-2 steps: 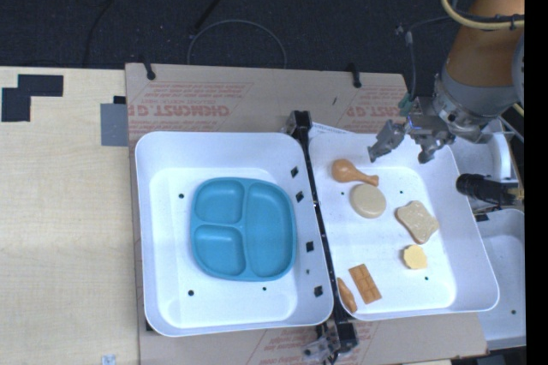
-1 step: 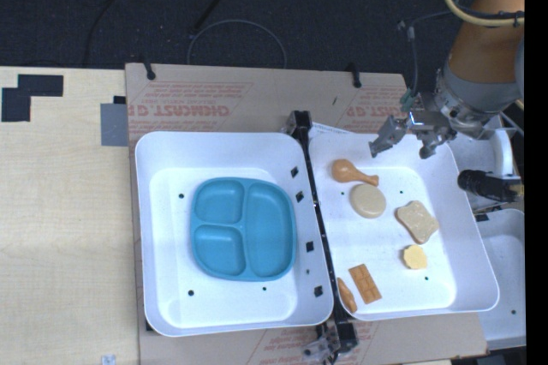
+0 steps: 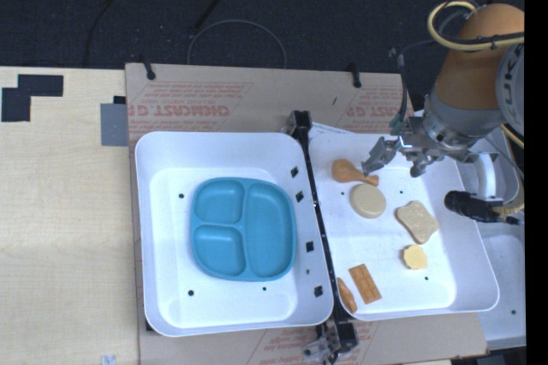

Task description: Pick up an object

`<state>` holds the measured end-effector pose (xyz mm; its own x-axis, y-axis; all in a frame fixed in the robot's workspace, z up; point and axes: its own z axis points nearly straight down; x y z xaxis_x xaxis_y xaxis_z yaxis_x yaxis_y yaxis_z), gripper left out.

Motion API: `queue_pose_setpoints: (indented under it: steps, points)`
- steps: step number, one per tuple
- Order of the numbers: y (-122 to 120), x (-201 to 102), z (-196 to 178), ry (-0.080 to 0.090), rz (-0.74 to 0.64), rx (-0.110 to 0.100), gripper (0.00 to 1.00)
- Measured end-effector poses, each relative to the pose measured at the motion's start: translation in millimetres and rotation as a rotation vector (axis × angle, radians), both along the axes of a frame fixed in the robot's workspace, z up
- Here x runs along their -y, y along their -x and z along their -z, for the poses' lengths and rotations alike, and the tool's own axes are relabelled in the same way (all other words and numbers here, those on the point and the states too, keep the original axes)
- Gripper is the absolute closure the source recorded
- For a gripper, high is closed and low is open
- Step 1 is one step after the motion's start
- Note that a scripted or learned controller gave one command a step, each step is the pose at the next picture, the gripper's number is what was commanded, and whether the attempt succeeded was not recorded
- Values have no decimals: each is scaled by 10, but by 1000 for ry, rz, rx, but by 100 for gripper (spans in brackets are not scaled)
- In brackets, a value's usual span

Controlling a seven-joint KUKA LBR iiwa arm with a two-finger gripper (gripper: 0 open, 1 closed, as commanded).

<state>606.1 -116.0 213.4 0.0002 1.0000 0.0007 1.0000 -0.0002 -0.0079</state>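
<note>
1. Food pieces lie loose in the right bin, and any one of them could be the object to pick; none of them sits between the gripper's fingers.
2. Gripper hangs over the far part of the right bin with its two fingers spread apart, holding nothing; one finger points down toward the orange drumstick-shaped piece, the other finger stands to its right.
3. Drumstick-shaped piece lies near the far-left corner of the right bin, just beside the divider between the bins; whether the near fingertip touches it cannot be told.
4. Round tan disc lies just nearer than the drumstick piece; a toast-shaped slice lies to the right of the disc; a small yellow chunk lies nearer still.
5. Brown wafer-like bar and a thin orange stick lie at the near-left corner of the right bin.
6. Left of the right bin, the left bin holds a blue divided plate lying flat.
</note>
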Motion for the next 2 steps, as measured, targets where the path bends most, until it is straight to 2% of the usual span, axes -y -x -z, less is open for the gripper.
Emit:
queue_pose_setpoints:
  steps: [1, 2]
  points:
    - [-18, 39, 630, 0, 0, -1, 0]
    - [99, 28, 1159, -1, 0, -1, 0]
